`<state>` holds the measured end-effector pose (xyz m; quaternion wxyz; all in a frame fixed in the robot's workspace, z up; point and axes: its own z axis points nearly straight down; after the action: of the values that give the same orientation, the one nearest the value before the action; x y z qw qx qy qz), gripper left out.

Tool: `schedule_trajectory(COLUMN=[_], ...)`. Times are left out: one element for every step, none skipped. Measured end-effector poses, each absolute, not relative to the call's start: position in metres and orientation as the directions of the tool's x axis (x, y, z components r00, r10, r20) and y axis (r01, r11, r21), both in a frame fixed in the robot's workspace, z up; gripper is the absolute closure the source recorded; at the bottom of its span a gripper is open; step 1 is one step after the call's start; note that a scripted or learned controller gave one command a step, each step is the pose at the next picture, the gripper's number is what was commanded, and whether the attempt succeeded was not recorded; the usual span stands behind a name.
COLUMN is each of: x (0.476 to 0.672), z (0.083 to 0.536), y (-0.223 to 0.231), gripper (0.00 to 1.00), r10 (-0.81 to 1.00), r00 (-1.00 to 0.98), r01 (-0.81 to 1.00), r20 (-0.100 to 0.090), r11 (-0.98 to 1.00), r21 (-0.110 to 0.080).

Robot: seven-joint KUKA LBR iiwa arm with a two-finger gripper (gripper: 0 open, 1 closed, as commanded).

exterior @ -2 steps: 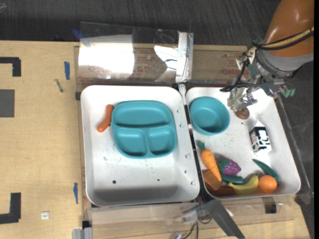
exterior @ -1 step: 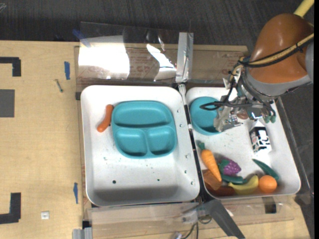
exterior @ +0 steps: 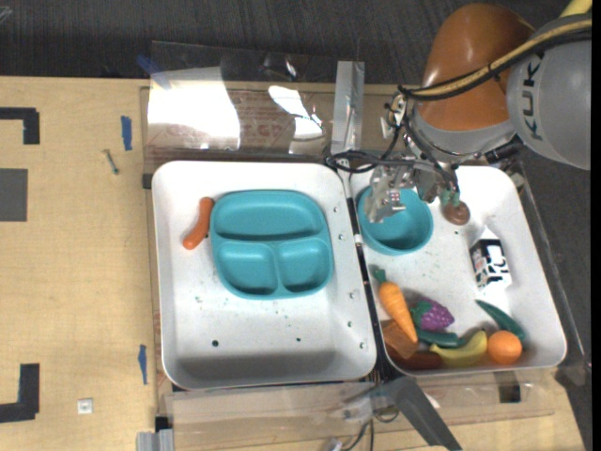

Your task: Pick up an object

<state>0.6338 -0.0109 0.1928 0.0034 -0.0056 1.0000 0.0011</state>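
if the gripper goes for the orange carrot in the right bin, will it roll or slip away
The carrot tapers to a point, so fingers would probably slide toward its thin end. It looks smooth and rounded, likely to roll if nudged. The toy food piled against it may hold it in place.

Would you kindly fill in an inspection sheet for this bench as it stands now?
Surface: two white bins, left bin and right bin, side by side.
Job's things: toy carrot, grapes, banana, orange in the right bin's near corner.
Clutter: teal divided tray and sausage in the left bin; teal bowl, small can.
Grippers: hand over the bowl.
Cables: yellow-black cable along the arm.
Surroundings: clear plastic sheet behind.
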Motion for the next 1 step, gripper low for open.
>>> schedule_trajectory(x=[0.6607], z=[0.262], y=[-0.0263], gripper=[1.0], r10=[-0.231], r00=[-0.973], r01=[-0.231], r20=[-0.014], r11=[0.973], r21=[-0.002])
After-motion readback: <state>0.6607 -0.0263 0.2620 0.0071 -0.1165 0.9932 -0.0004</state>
